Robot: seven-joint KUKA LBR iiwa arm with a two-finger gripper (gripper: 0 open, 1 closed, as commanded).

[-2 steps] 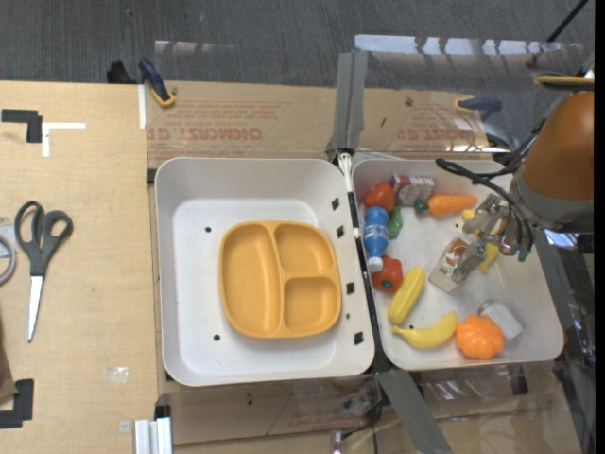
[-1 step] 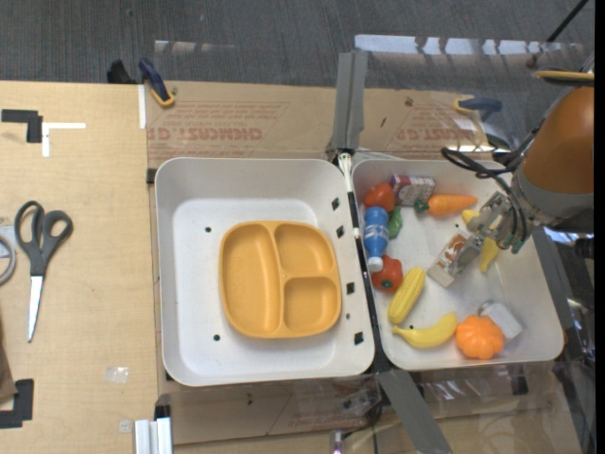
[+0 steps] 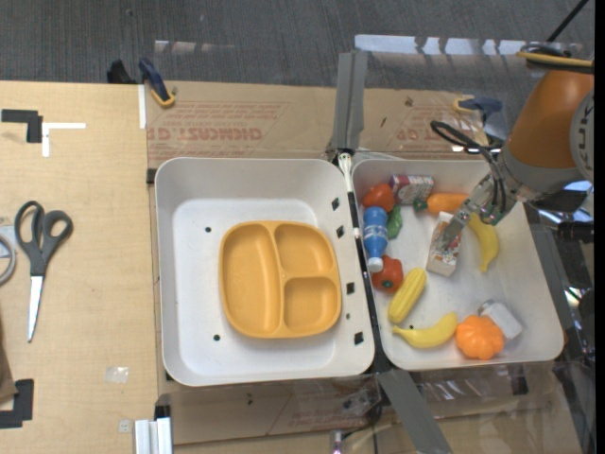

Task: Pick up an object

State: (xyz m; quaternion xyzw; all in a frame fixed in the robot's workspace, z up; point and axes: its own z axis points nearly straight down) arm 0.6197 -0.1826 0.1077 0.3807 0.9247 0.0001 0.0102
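Observation:
My gripper (image 3: 475, 212) hangs low over the right bin (image 3: 539, 282), near its back right. Its tip is just above and to the right of a small white and red carton (image 3: 444, 248), with a yellow banana (image 3: 487, 243) right beside it. I cannot tell whether it touches the carton. Around them lie an orange carrot (image 3: 444, 201), a red tomato (image 3: 378, 196), a small can (image 3: 412, 188), a blue bottle (image 3: 375, 231), a yellow corn cob (image 3: 406, 295), a second banana (image 3: 425, 334) and an orange pumpkin (image 3: 477, 339).
The left bin (image 3: 180, 253) holds a yellow divided plate (image 3: 281, 279). Scissors (image 3: 38, 253) lie on the wooden bench at the far left. A red pepper (image 3: 388, 274) and a grey-white item (image 3: 502, 318) also sit in the right bin. The arm's orange band (image 3: 558, 112) rises at the right.

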